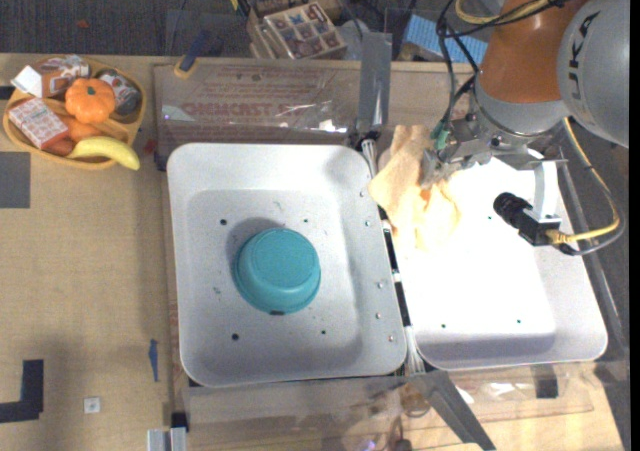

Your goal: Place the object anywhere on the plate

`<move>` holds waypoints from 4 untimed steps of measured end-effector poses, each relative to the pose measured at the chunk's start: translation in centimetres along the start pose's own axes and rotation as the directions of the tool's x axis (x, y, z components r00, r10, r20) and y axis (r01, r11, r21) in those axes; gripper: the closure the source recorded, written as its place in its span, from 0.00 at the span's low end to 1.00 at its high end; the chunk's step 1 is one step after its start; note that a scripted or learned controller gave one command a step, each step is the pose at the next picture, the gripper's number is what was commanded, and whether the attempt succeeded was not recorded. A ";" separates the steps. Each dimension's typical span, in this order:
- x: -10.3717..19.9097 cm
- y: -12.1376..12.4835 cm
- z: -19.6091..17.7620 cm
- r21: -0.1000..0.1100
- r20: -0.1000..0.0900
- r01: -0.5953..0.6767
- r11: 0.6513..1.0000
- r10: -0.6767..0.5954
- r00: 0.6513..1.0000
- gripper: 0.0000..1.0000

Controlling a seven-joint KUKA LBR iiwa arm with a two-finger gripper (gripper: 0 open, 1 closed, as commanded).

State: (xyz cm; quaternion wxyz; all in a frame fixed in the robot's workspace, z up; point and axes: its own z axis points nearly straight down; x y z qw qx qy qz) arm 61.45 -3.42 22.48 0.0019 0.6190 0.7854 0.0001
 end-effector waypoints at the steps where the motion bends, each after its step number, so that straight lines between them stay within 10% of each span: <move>1: 5.5 -0.5 -0.9 0.001 -0.004 0.388 0.922 -0.388 0.922 1.00; 2: 9.9 -1.3 0.2 -0.001 -0.003 0.714 0.700 -0.714 0.700 1.00; 3: 14.8 -1.3 -0.1 -0.004 -0.001 0.929 0.371 -0.929 0.371 1.00; 4: 14.8 -1.3 -0.1 -0.004 -0.001 0.929 0.371 -0.929 0.371 0.00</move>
